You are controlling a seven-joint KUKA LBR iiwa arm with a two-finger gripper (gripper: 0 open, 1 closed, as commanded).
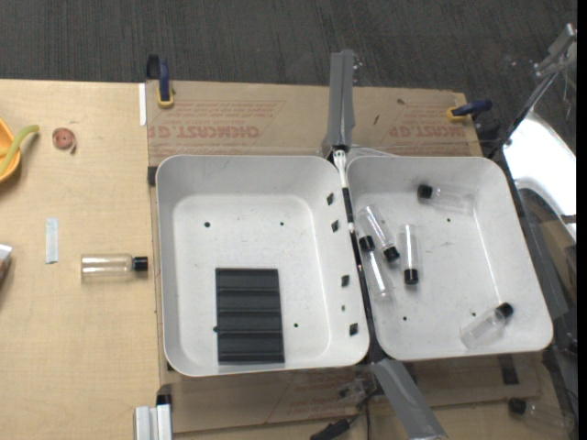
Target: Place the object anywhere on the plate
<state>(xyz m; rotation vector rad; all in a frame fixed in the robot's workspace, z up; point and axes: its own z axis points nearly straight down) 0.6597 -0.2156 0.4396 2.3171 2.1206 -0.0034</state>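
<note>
Camera view: five clear vials (409,253) lie in the right bin (523,246); the ribbed dark plate (248,316) sits in the left bin (183,246). Step: apparently pre-grasp. Next: pick one vial, cross the divider, release over the plate.

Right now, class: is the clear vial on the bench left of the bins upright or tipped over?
Tipped over: the vial lies lengthwise, black cap pointing toward the left bin.
</note>
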